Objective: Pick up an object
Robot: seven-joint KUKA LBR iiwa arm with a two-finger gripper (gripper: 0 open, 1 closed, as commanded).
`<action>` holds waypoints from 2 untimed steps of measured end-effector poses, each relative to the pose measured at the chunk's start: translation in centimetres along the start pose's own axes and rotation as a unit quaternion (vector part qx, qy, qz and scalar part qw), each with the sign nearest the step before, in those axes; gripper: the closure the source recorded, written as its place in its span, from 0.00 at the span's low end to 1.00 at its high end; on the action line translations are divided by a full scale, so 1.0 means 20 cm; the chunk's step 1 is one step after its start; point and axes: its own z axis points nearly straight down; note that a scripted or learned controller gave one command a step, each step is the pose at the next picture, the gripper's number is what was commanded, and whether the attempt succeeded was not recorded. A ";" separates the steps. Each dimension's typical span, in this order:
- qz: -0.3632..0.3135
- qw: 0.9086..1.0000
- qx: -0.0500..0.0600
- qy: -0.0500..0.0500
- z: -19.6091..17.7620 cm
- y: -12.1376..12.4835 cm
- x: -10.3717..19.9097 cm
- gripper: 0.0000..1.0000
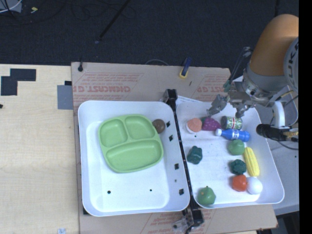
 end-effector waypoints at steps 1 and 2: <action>-0.001 1.000 -0.006 -0.001 -0.04 0.01 0.00 0.00; -0.002 1.000 -0.003 0.000 0.24 0.06 0.02 0.00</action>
